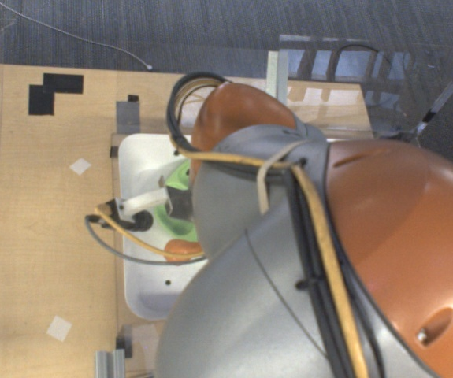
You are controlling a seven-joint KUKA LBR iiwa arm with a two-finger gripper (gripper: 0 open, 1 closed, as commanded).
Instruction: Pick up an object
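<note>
The grey arm (289, 250) with its orange band covers most of the view and reaches down into the white bin (135, 154) at the left. The gripper (179, 203) shows as a dark block low in that bin, largely hidden under the wrist. A bright green object (180, 176) lies right against the gripper, with more green below at the gripper's left. An orange object (181, 248) lies on the bin floor just in front of it. Whether anything is gripped is hidden.
A white and black fitting (138, 209) with a yellow-grey cable loop (112, 231) hangs over the bin's left wall. The wooden bench (45, 211) to the left carries black marks and small tape squares. A metal frame (328, 61) stands at the back right.
</note>
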